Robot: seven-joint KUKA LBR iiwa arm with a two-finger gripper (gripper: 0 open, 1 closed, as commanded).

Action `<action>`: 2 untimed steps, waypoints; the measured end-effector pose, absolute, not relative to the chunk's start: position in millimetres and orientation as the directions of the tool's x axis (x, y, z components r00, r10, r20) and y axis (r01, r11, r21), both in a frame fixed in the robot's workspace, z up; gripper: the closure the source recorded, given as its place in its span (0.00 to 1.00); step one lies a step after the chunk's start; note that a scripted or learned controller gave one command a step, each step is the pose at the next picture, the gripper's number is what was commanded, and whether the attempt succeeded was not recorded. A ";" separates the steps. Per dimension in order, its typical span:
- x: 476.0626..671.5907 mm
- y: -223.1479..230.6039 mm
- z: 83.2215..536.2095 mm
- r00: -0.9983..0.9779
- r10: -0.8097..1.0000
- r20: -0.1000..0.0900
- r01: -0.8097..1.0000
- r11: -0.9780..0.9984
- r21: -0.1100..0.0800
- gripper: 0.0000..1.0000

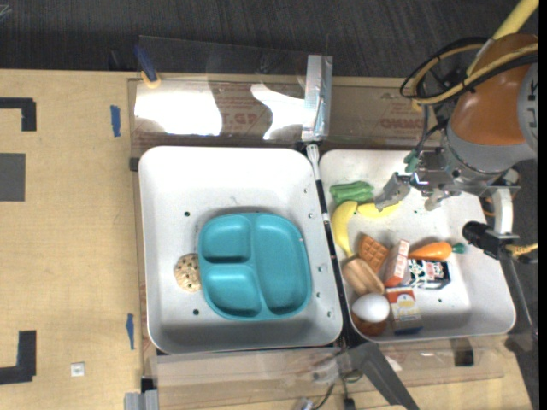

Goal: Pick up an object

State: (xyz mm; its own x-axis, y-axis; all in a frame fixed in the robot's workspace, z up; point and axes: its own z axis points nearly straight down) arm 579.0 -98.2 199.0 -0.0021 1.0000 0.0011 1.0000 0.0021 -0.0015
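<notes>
My gripper (414, 196) hangs over the back of the right bin (491, 310), its two fingers spread open with nothing between them. Its left finger (391, 192) ends just above the right tip of a yellow banana (345, 222). A green vegetable (352, 191) lies behind the banana. Toward the front lie a waffle (372, 250), a bread roll (361, 274), a white egg (370, 307), an orange carrot (430, 250), a black-and-white milk carton (428, 272) and a small box (405, 308).
The left bin (162, 186) holds a teal divided plate (254, 265) with a cookie (187, 272) beside its left edge. A clear plastic sheet and cardboard (231, 109) stand behind the bins. Black and yellow cables (444, 62) loop by the arm's orange band (496, 105).
</notes>
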 end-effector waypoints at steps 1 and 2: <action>549.0 -95.6 87.8 -0.034 0.999 0.000 0.999 0.034 0.007 0.00; 550.0 -95.9 97.9 -0.032 0.999 -0.002 0.999 0.032 0.010 1.00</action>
